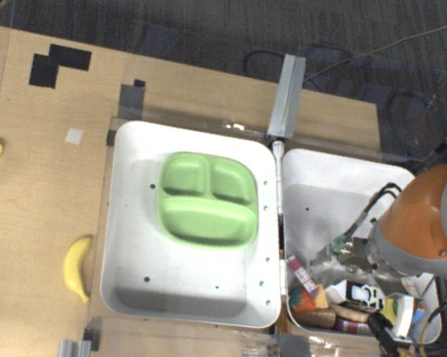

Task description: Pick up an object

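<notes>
- Wood bench (27,211), two glossy white bins (133,201).
- Left bin: green three-section plate (206,198).
- Gripper (335,269) over clutter (330,302), right bin's 6 o'clock; fingers' state unclear.

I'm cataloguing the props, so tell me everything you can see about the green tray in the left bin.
The green tray is a pale green, plastic-looking divided plate with rounded corners: two small compartments on the far side, one wide compartment nearer the camera. It lies flat, right side up, on the floor of the left bin, roughly central, slightly toward the far wall. Nothing else touches it.
</notes>
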Tool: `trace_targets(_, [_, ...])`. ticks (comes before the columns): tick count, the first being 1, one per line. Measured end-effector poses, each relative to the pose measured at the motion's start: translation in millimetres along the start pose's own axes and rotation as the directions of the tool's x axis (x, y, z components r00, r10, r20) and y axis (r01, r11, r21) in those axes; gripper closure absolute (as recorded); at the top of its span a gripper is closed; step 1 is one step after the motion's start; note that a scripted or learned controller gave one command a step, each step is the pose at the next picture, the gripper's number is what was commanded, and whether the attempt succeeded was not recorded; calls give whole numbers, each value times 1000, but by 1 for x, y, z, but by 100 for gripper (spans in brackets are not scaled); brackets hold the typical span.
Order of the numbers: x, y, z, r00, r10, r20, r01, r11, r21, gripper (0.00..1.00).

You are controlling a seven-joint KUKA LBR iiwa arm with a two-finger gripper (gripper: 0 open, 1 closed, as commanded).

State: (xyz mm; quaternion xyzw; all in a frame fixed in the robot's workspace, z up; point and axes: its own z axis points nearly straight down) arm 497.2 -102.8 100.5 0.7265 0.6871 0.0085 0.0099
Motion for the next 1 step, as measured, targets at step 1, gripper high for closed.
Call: trace_targets(1, [0,3,-8,1000,1,-1,-1,1000,-2,100])
